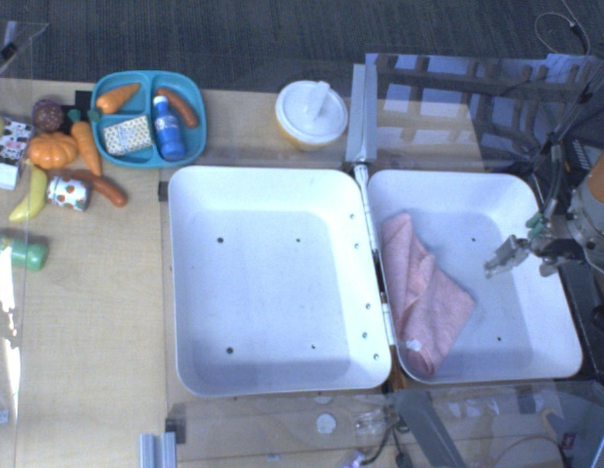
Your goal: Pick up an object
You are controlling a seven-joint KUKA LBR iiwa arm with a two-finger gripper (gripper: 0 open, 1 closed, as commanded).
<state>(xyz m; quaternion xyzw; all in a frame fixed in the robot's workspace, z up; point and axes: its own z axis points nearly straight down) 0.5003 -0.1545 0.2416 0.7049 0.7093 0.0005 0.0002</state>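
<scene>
A crumpled pink cloth lies against the left wall of the right bin. To the cloth's right, well apart, the gripper hangs over the bin floor, fingers spread and gripping nothing; the arm behind it is cut off by the frame edge.

Left bin: floor bare throughout, open to approach from above; bounded by its raised rim and by the shared divider on its right. Right bin: pink cloth lies crumpled along the left side, just beside the divider; the floor to its right is open, with the gripper hanging above the right-hand part. Bench left of the bins: crowded with toy food and a blue divided plate. Behind the bins: a white lidded cup.
</scene>
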